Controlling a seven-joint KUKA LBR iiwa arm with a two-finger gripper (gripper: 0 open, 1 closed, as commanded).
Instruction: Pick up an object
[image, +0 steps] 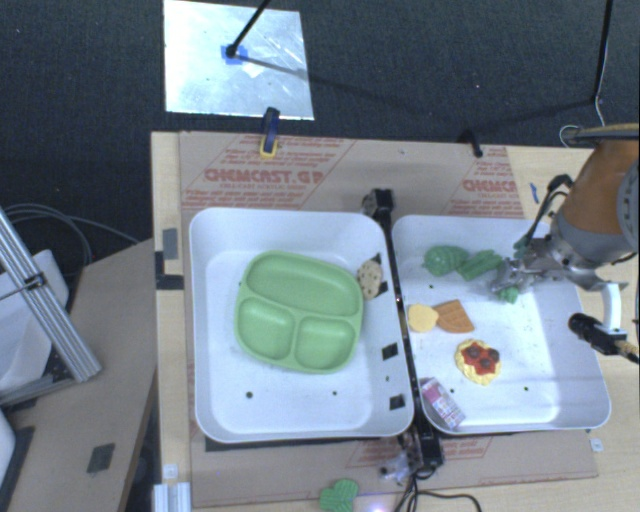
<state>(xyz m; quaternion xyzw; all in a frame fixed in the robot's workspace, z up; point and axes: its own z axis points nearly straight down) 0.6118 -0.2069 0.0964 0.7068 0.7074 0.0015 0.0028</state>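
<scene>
My gripper reaches in from the right and sits low over the far part of the right bin. A small green piece lies right at its tip, whether gripped or just touching I cannot tell. Just to its left lie a green leafy toy and a second green piece. Nearer the bin's middle are a yellow chip, an orange wedge and a yellow round with red topping. A pink and silver packet rests in the near left corner.
The left bin holds a green divided plate. A speckled cookie leans at that bin's right wall. A green object lies on the bench in front of the bins.
</scene>
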